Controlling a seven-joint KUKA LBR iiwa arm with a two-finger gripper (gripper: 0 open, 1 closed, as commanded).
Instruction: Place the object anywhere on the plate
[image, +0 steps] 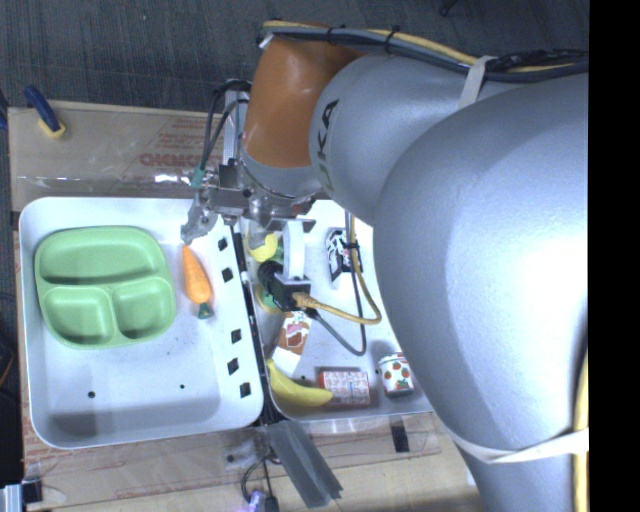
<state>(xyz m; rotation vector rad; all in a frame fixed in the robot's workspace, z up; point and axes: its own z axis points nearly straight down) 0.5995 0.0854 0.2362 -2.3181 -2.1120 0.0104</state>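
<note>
An orange carrot (197, 278) with a green stem end lies on the floor of the left bin, just right of the green three-compartment plate (100, 285) and apart from it. My gripper (203, 222) hangs just above the carrot's upper end, at the bin's back right. The carrot looks to be resting on the bin floor, not lifted. The plate sits at the left of the left bin with nothing on it.
The arm's bulk covers most of the right bin (330, 415). In it I see a banana (295, 390), a small printed box (343, 380), a patterned cup (395, 372) and a yellow item (265, 248). The ridge between the bins (240, 340) runs just right of the carrot.
</note>
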